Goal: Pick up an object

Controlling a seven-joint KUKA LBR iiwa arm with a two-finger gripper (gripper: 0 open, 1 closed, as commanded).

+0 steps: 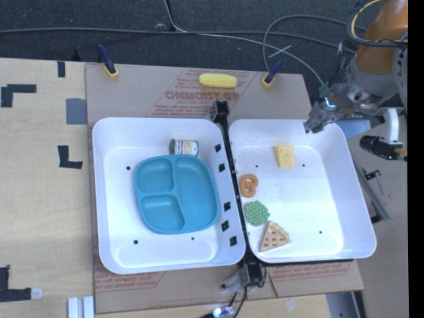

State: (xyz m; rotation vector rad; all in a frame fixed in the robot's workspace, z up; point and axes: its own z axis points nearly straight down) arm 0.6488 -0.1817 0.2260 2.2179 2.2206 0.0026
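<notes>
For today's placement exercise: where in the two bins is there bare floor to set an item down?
Right bin: bare right of the cheese, pretzel, green piece and pizza slice. Left bin is crowded by the blue tray and can.

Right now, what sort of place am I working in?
Probably a robotics lab test bench, not a kitchen: two shallow white plastic bins sit clamped on a cardboard sheet, holding toy food like a yellow cheese block, with loose cables behind.

Yellow banana-like piece [217,80] on cardboard [165,98], two clamps [106,61]
</notes>
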